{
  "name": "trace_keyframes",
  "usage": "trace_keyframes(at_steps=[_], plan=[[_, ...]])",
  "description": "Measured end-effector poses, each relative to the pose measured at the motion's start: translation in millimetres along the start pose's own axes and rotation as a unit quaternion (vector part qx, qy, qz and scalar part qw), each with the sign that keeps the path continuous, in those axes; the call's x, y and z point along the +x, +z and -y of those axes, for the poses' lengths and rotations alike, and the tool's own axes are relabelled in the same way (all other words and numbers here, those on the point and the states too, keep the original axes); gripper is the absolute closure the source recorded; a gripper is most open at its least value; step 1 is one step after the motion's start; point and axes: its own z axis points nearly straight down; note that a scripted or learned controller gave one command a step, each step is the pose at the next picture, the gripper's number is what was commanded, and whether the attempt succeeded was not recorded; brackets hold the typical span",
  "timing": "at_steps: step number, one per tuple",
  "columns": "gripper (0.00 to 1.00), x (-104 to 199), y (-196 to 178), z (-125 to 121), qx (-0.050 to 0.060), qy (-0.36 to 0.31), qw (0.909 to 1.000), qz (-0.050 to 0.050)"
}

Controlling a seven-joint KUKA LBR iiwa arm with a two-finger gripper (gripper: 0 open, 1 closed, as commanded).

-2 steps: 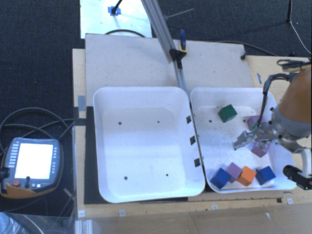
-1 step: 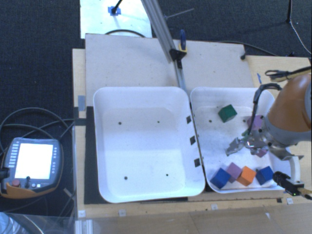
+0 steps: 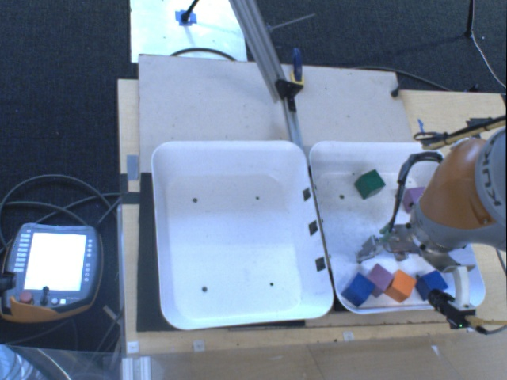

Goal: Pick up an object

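Reaching in from the right over the right bin (image 3: 333, 212), with the grey arm (image 3: 463, 200) and its orange band covering that bin's right half. Pincer (image 3: 372, 249) low over the bin floor, metal fingers pointing left and a little down; cannot tell whether spread or closed, and nothing visibly held between them. Below the pincer, along the bin's near edge, a row of small blocks: dark blue block (image 3: 358, 288) below and slightly left, purple block (image 3: 381, 276) just under the tips and near them, orange block (image 3: 400, 285) below and to the right, touching the purple one, second blue block (image 3: 432, 281) further right, under the wrist. Above the pincer, well apart, a green block (image 3: 369, 184) lying tilted on the bin floor. Up and to the right of the tips, a pale purple block (image 3: 413, 199) partly hidden behind the arm. Left of the pincer, across the rim, the left bin (image 3: 238, 236).
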Motion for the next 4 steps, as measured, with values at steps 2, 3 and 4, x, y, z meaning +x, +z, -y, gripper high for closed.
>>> trace_keyframes(at_steps=[2,3,4], plan=[[1.00,1,-56,-6,-0.004,-0.001,1.0000,0.001],[1.00,-4,-119,-4,-0.006,-0.001,1.0000,0.002],[1.00,-4,-144,-6,-0.004,-0.001,1.0000,0.002]])
